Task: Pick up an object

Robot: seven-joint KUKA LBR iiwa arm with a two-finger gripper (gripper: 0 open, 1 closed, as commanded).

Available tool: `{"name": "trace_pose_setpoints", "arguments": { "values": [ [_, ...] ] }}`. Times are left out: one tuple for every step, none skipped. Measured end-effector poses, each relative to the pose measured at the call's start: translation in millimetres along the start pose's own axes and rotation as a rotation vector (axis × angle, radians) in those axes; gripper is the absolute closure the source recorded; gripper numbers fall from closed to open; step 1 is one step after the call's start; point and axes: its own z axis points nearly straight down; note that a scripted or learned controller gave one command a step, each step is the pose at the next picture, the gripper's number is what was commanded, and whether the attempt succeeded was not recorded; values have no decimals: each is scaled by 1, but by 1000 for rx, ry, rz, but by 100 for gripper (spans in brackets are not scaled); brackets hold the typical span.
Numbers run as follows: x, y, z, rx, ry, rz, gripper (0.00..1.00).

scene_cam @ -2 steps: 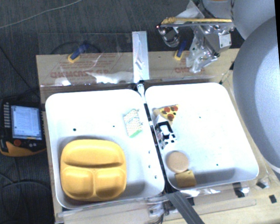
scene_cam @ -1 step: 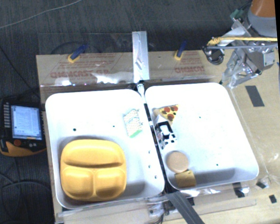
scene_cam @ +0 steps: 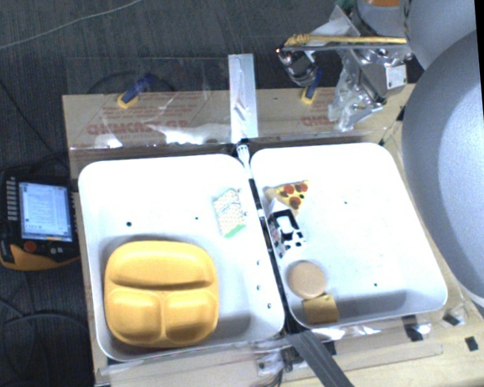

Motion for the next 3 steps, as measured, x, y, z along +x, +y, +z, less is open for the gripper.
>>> {"name": "trace_pose_setpoints", "arguments": {
  "values": [
    [-25, 51, -16, -1, 0, 24, 100],
    [-27, 4, -10, 1, -1, 19, 100],
    [23, 11, 8, -3, -2, -114, 100]
  ]
}}
